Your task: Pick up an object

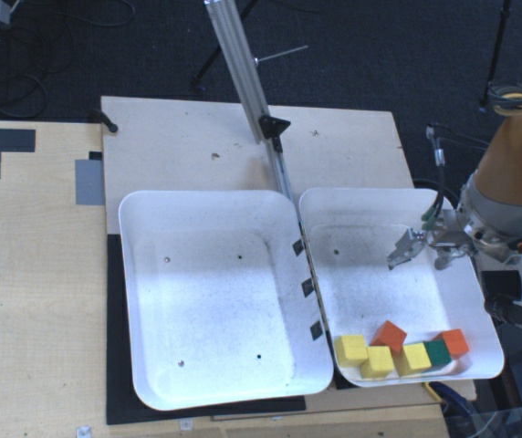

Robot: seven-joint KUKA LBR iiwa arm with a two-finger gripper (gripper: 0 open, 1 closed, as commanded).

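Several small blocks lie in a row along the near edge of the right bin [370, 217]: a yellow block [351, 349], a second yellow block [379, 362], an orange-red block [390, 335], a third yellow block [415, 358], a green block [438, 351] and an orange block [454, 341]. My gripper [422, 251] hangs over the right side of that bin, well above and behind the blocks. Its two fingers are spread apart with nothing between them.
The left bin [151, 217] sits beside the right one, joined by a black-clipped divider [305, 286]. A slanted aluminium rail [243, 71] rises behind the bins. The arm's orange band [509, 158] enters from the right edge.
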